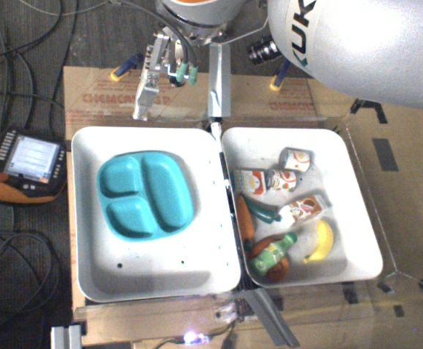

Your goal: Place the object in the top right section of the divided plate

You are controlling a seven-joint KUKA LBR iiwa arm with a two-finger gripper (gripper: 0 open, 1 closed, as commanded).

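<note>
While the KUKA arm [357, 27] hangs over the desk's far edge, its end effector [179, 75] sits above and behind the bins; can't tell its state. Blue divided plate [147, 195] lies in the left bin [88, 267], w/ no item in its sections. Right bin [357, 253] holds the objects: carrot [245, 218], banana [320, 242], green bottle [274, 251], small cartons [254, 182], can [296, 159].

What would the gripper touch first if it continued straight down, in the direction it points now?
Probably the cardboard behind the left bin, near its back rim. The gripper hangs there, though depth is unclear.
</note>
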